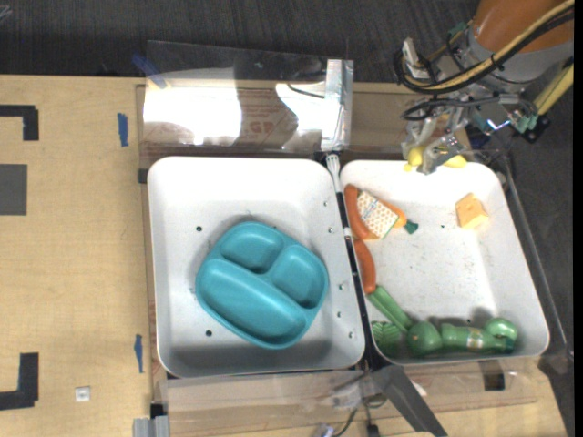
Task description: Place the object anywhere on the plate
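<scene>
Gripper [435,149] at the top edge of the right-hand shallow white bin [524,271], a small yellow object [428,160] at its tip.

You see the grey arm with its orange band [515,3] reaching in from the upper right of the frame, and the jaws look clamped on the small yellow object, though cables crowd that spot and blur the detail. Your teal three-compartment plastic plate [262,282] lies in the middle of the left-hand shallow white bin [173,198], well apart from the gripper. In the right bin you have an orange block [470,211] near the upper right, an orange and white wedge-shaped piece [377,215] at the upper left, a long orange carrot-like toy [363,253] along the left wall, and green toy vegetables [442,335] lined along the lower edge. The tan worktop [68,244] fills the left of the frame.
</scene>
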